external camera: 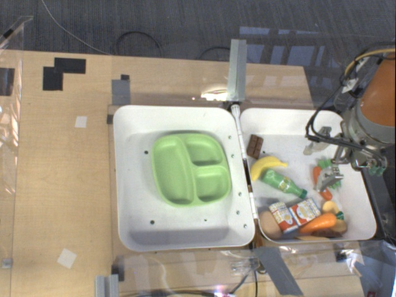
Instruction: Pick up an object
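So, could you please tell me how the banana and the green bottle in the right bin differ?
The banana is yellow and curved; the green bottle is green and straight. The banana lies nearer the bin's divider, with the bottle just below it, its neck pointing toward the carrot. The bottle looks longer and slimmer than the banana. Both lie flat in the right bin, touching or nearly so.

Arm in from three o'clock, gripper (pixel 332 177) low over the right bin (pixel 291 144), beside a small carrot (pixel 317 174). Banana (pixel 266 166) and green bottle (pixel 283 184) sit mid-bin, chocolate bar (pixel 254 145) at eleven o'clock, juice carton (pixel 294 215) and big carrot (pixel 320 223) at six. Left bin (pixel 133 184) carries a green divided tray (pixel 190 169).
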You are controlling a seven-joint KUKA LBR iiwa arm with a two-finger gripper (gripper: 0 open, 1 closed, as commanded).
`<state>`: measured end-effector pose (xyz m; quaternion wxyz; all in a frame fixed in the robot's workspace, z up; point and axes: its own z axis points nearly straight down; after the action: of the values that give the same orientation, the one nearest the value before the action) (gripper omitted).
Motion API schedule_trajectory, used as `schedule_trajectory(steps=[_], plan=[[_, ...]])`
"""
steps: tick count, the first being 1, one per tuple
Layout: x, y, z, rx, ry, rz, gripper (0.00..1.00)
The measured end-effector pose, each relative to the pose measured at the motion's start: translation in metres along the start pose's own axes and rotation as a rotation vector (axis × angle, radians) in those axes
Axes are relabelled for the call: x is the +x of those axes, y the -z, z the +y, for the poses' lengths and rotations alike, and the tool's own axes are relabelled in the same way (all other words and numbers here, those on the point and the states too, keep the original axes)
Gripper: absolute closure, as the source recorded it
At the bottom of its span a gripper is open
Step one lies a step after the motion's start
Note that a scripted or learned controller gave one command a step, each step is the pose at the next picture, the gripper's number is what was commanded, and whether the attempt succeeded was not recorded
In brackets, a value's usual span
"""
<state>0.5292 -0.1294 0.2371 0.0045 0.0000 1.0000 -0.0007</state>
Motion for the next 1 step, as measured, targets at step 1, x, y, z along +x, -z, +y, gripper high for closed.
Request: schedule_trajectory(steps=[1], plan=[[-0.0024, -0.1379, 0.0144, 0.001, 0.127, -0.007, 0.00]])
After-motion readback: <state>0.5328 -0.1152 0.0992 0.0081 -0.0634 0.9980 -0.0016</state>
